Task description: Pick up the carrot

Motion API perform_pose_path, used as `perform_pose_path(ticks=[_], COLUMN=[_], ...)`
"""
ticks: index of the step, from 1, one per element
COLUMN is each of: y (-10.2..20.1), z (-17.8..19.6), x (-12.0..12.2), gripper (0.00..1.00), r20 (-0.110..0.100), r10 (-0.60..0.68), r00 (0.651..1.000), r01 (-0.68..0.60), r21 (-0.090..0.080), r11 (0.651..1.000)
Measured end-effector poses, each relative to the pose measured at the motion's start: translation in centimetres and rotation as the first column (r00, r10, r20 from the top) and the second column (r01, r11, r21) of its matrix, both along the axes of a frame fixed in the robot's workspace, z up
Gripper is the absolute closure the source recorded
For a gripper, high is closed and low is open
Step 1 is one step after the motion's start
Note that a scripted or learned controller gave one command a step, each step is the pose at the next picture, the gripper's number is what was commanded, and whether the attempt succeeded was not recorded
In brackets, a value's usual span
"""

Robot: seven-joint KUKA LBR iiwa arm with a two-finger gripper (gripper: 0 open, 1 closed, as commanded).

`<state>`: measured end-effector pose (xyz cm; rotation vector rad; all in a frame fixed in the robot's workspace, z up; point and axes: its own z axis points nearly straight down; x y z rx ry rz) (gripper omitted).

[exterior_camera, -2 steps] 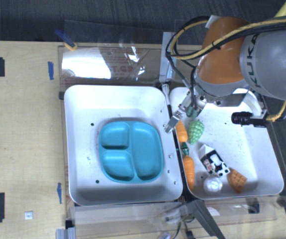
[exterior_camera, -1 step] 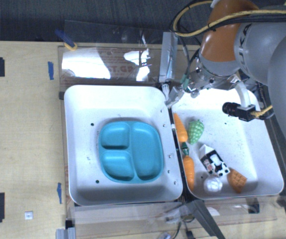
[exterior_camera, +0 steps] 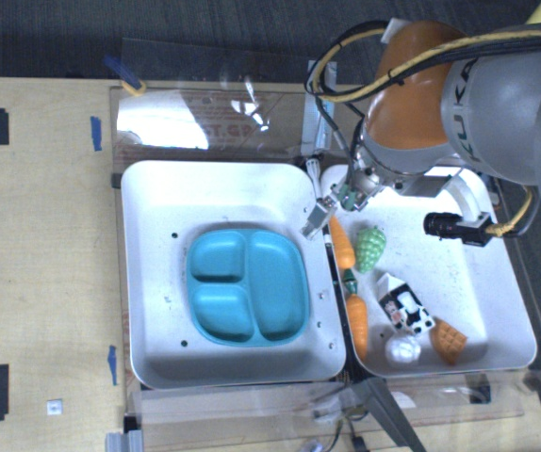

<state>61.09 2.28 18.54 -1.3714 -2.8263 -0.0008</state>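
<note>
Claw: my claw (exterior_camera: 332,205) hangs low over the wall between the two bins. I cannot tell how it is set.
Carrot: one carrot (exterior_camera: 342,244) lies just below the claw, along the left wall of the right bin (exterior_camera: 497,295). I can't tell if they touch. A second carrot (exterior_camera: 356,320) lies below the first one.
Near things: a green bumpy toy (exterior_camera: 372,248) sits just right of the top carrot. A black and white toy (exterior_camera: 404,309), a white lump (exterior_camera: 403,350) and an orange waffle piece (exterior_camera: 448,340) sit lower down.
Left bin: the left bin (exterior_camera: 157,196) holds a blue tray (exterior_camera: 248,284) with three parts.
Worktop: the worktop (exterior_camera: 35,252) is light wood.
</note>
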Motion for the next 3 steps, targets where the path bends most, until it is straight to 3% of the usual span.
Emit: perform_pose_path(ticks=[1,2,3], y=[1.5,3.7,3.3], z=[2.8,-0.1,3.4], x=[0.6,-2.1,5.0], gripper=[0.00,0.00,0.00], r20=[0.008,-0.002,0.009], r10=[0.468,-0.060,0.314], r00=[0.884,0.998,0.949], r01=[-0.468,0.060,-0.314], r21=[-0.004,0.000,-0.003], r11=[0.884,0.998,0.949])
